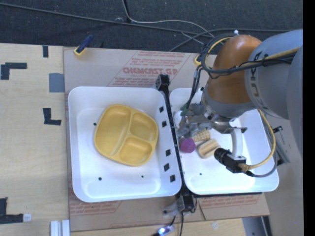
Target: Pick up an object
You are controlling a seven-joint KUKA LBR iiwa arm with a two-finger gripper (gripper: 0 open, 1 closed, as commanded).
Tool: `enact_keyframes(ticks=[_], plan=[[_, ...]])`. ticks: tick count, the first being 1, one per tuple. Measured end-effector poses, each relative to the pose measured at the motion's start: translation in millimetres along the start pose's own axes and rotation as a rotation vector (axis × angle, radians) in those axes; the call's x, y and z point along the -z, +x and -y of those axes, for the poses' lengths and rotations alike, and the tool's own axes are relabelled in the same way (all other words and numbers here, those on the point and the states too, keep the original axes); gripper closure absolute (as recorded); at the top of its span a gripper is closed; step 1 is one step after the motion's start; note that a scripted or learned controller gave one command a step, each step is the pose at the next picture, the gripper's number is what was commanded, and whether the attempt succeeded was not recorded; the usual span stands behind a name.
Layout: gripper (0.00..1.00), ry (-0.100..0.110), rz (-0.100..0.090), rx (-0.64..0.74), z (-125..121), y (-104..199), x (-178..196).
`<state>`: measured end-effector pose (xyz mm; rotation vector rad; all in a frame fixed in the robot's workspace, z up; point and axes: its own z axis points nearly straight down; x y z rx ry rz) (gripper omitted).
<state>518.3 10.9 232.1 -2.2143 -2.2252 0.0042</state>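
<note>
Arm [246,77] over the right bin [256,181], reaching in from the right, its orange band hanging above the cluster of small things by the divider. Down at the wrist sits the pincer [193,124], low in the bin's near-left part, right among the objects. Whether it is clenched or released, I cannot tell; the wrist and cabling crowd over it from this angle.

Look at what lies there: a purple ball [187,145] just beside the divider, a tan block [207,148] next to it, and a ridged beige piece [201,134] touching the block's upper side, tucked close under the wrist. All three appear to rest on the bin floor. Nothing is visibly lifted, nothing clearly caught.

Over in the left bin [83,181], a yellow tray [126,134] with three compartments lies flat, well apart from the arm.

So where does the task stand? By my reading, the approach is made and the descent looks done or nearly so, with the ridged piece and the ball the likeliest targets. The grasp itself is unproven, and the lift is not yet done. What remains: closing on one object, then raising it clear of the bin. With the pieces packed together, a clean hold on just one could be tricky.
</note>
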Motion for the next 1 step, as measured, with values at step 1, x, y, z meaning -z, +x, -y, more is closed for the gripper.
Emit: enact_keyframes(ticks=[1], plan=[[1.0, -0.002, -0.001, 0.002, -5.4, 52.1, 6.1]])
